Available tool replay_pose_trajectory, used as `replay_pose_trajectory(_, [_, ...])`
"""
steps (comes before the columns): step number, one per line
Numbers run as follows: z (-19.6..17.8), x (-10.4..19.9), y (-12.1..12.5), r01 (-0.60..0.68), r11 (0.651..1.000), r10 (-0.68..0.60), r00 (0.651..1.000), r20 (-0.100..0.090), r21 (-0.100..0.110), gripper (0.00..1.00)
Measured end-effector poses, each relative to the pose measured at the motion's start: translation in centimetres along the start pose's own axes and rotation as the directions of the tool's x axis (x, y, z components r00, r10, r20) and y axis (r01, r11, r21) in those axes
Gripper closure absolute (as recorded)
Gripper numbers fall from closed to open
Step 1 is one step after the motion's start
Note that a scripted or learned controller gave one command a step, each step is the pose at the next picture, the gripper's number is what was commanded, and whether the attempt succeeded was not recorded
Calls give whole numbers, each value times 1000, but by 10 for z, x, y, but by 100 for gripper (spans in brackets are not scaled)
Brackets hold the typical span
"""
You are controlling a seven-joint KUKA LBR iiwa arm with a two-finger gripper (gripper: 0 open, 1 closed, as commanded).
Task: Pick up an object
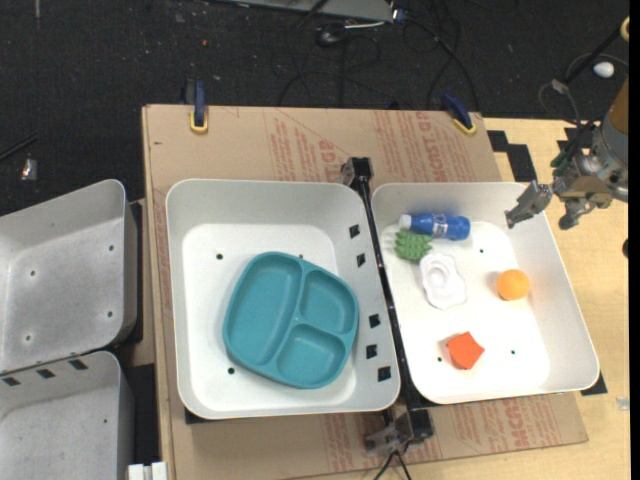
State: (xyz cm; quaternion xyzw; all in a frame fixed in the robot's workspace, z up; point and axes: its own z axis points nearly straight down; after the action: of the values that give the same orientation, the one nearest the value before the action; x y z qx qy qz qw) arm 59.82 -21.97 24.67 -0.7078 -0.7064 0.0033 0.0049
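The surface (260,138) carries two white bins side by side. The left bin (200,218) holds a teal tray (290,320) with three compartments, lying near its middle. The right bin (560,338) holds five small things: a blue bottle (438,226) at 12 o'clock, a green toy (411,245) touching it at about 11, a white piece (442,280) near the centre, an orange ball (513,284) at 3, and an orange block (464,350) at 6. The end effector (552,208) hangs over the right bin's 1 o'clock corner, fingers spread, nothing between them.
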Motion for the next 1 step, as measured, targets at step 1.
replay_pose_trajectory(1, [-7,1,3,3,1000,-3,1000,3,-12,0])
